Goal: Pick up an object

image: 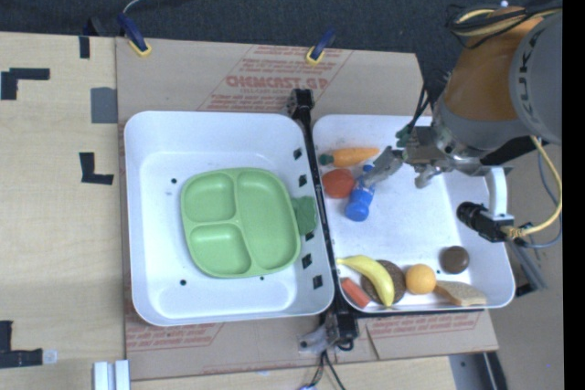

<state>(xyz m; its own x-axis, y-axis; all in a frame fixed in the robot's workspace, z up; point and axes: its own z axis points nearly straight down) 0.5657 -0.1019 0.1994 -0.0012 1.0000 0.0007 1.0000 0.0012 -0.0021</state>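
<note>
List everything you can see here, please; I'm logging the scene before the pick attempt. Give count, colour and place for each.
bins: two, white, side by side on the bench
divided plate: one, green, in the left bin
carrot: one, orange, top of the right bin
round red item: one, red, right bin, below the carrot
blue item: one, blue, right bin, beside the red one
banana: one, yellow, bottom of the right bin
orange fruit: one, orange, right of the banana
brown ball: one, brown, lower right of the right bin
arm: one, grey with orange band, from the right
gripper: one, grey, above the blue item
</note>
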